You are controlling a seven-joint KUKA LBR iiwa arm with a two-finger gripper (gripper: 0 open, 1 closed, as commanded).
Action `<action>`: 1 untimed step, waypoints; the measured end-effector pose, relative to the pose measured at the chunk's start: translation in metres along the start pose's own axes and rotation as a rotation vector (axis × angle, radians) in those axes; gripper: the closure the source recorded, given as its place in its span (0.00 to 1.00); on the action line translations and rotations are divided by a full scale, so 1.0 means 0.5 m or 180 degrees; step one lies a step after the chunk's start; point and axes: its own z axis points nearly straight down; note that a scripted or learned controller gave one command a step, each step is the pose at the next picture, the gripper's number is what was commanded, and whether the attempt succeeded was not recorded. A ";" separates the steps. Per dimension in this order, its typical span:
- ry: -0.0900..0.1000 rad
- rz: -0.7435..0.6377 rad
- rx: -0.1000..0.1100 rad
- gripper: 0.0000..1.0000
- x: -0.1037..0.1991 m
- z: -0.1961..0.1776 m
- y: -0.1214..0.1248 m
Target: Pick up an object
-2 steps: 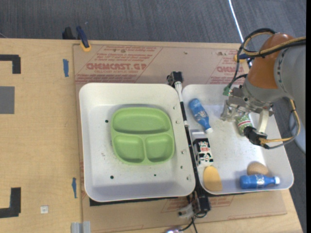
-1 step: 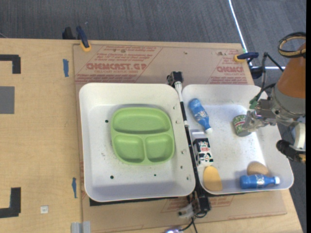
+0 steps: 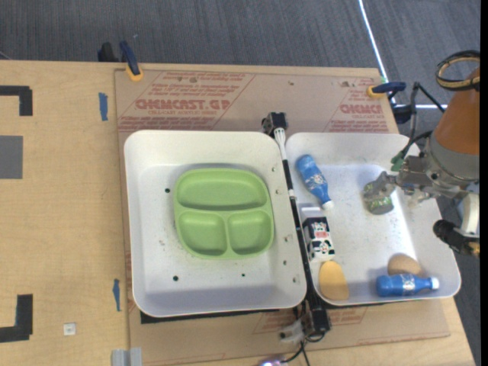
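While reaching in from the right, hovering low over the right shallow white bin (image 3: 354, 149): grey end effector (image 3: 379, 193), open or closed impossible to tell. Nearest candidate, blue plastic bottle (image 3: 313, 179), lying left of it, long axis diagonal.

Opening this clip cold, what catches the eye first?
The green divided plate lying in the left bin stands out most. In the right bin, two blue bottles draw the eye, one near the divider and one at the front edge, while the orange-banded arm reaches in from the right.
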 end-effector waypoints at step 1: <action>-0.0001 -0.0198 -0.0011 0.00 -0.048 0.158 0.049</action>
